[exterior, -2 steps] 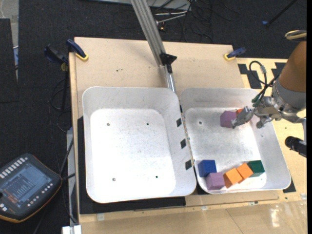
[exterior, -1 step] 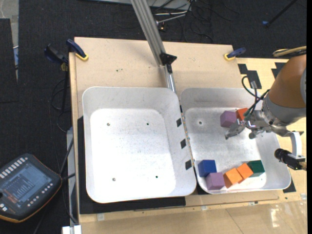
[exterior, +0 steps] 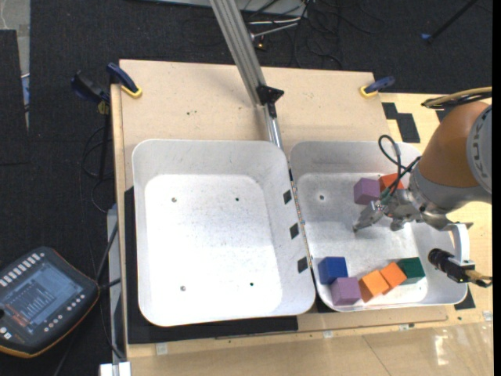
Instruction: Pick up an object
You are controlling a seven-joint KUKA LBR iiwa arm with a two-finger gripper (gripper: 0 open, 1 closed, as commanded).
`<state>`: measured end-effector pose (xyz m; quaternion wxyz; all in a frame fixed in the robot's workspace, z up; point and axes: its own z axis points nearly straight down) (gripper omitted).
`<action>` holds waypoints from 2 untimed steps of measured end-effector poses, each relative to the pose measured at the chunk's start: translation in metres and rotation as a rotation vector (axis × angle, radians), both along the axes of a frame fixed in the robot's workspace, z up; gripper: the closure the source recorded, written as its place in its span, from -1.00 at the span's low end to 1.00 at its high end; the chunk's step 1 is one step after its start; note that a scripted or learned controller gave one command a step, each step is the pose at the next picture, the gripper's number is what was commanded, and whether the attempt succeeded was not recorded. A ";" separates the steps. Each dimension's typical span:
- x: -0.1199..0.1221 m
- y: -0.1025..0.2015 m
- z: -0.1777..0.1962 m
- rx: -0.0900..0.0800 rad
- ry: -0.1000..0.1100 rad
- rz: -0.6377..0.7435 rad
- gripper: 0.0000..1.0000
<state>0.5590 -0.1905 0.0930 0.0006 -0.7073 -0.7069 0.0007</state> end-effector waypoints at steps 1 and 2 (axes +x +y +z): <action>0.001 0.000 0.013 0.000 -0.004 0.000 1.00; 0.008 -0.005 0.074 -0.003 -0.009 0.002 1.00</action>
